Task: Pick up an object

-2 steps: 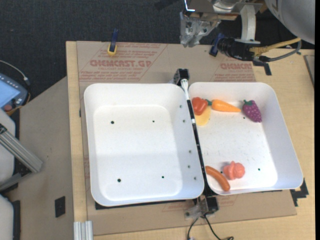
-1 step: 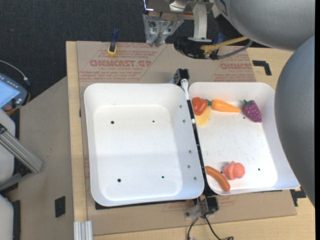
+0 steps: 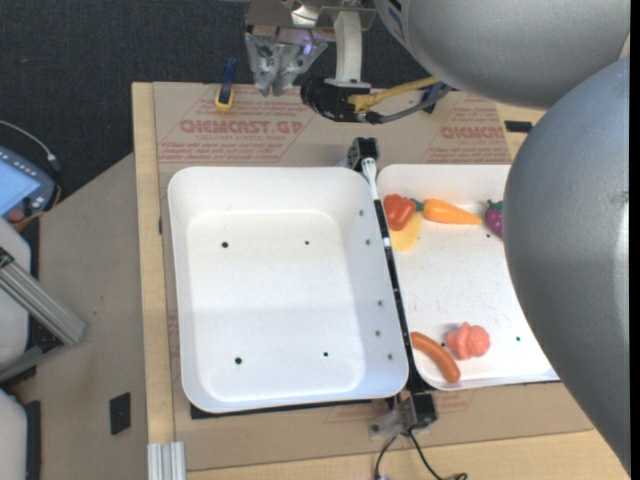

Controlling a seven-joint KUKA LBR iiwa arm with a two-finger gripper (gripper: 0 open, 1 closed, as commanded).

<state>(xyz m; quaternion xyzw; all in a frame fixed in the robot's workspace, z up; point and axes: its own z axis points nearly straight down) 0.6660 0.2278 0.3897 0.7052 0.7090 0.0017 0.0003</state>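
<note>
Behind both bins, cardboard (image 3: 300, 133) reads "CHEMCAST" in red.

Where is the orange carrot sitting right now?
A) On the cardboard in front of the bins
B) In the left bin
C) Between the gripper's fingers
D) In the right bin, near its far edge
D: the carrot lies in the right bin near its far edge, beside a red pepper, while the gripper is up beyond the bins over the cardboard.
</note>
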